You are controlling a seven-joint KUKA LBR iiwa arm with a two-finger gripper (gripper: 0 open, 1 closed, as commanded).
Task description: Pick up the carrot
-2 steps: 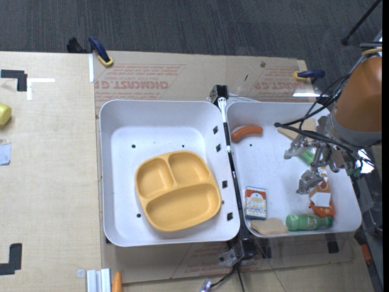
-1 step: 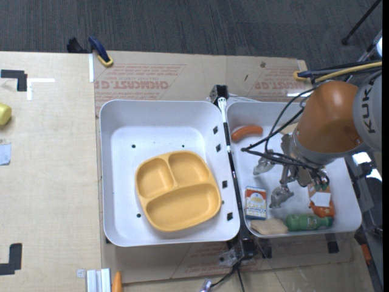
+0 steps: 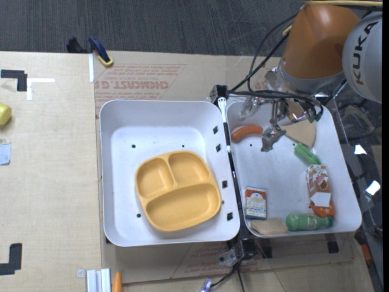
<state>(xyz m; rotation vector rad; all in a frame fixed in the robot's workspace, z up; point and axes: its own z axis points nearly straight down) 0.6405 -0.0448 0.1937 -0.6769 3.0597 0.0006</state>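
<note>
Open, empty gripper (image 3: 270, 140) beside carrot (image 3: 246, 132); "KUKA" on arm (image 3: 363, 47).

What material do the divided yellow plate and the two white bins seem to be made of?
Divided yellow plate: probably matte moulded plastic; uniform colour, rounded compartment ridges, soft sheen. Shallow white bins, left and right: likely smooth, slightly glossy plastic; thin rounded rims.
</note>
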